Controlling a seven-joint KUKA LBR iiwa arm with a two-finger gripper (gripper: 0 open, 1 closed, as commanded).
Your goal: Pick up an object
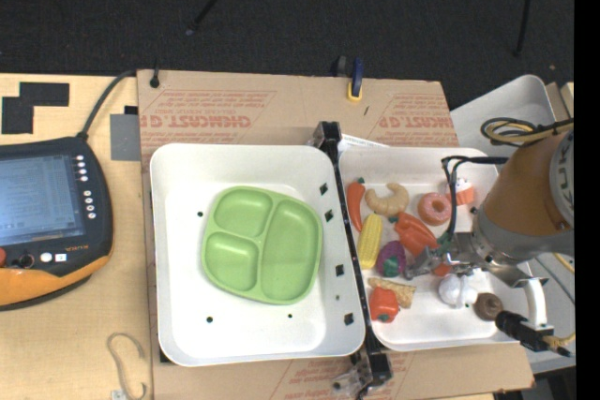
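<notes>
- Sitting side by side on the bench, the two white bins are setting the scene: the left bin is carrying a green divided plate, while the right bin is carrying all the small toy food, and that right bin is serving as the landmark below.
- Reaching over the right bin's far right side, the arm is hanging low above the toys, its orange band facing the camera.
- Judging from this, the pick is looking under way but not finished: nothing is visibly lifting clear of the right bin, so the grasp and the raise are both remaining to be done.
- Hovering near the middle of the right bin, the gripper is pointing into the heap, and it is appearing to touch or nearly touch the orange carrot and the purple piece.
- Showing too dark and too small, the fingers are giving no clear answer; whether they are apart, together or clamped on a toy cannot be told.
- Lying around that spot inside the right bin are the likely targets: a yellow corn cob toward its left wall, a pink doughnut toward its back, a white ball toward its front right.
</notes>
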